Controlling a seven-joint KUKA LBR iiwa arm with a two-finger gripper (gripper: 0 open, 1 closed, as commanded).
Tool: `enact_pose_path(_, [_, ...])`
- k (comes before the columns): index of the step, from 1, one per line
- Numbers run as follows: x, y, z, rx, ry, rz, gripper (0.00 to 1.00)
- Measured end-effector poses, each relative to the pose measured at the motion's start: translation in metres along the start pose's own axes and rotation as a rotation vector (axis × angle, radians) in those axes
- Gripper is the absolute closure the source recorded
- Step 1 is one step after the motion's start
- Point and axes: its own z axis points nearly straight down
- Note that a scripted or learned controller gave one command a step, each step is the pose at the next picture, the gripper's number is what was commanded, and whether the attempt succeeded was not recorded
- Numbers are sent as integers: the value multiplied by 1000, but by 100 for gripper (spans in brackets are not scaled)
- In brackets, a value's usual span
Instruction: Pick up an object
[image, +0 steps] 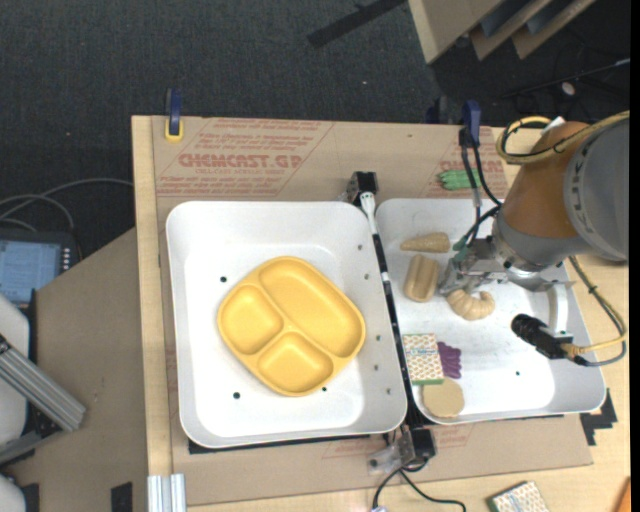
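We see two shallow white bins of smooth plastic with rounded corners, side by side on a counter (250, 160) covered in a brown sheet with red print. The left bin (200, 240) carries a glossy yellow plate (290, 322), a rounded, moulded shape divided into three hollow compartments.

The right bin (520, 385) holds the small things. At its far left lies a flat tan wedge (425, 242) with a matte, bread-like surface. Just near of it is a stubby tan roll (421, 278), a rough cylinder in shape. At the bin's near left we find a flat packet (421, 358) with a fine printed pattern. A small purple scrap (449, 357) lies just to its right, and a round, pale tan disc (444, 399) lies near of both.

The grey arm (545, 200), with its orange band, comes in from the right and ends over the middle of the right bin. A lumpy tan piece (472, 304), knobbly and rounded like a bit of pastry, lies on the bin floor at the near edge of the jaws, to the right of the stubby roll. It sits so close under the metal that we cannot tell whether they touch. Nor can we tell whether the jaws are spread or pressed together.
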Motion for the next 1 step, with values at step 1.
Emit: enact_pose_path(1, [82,2,-107,-9,2,-3,100])
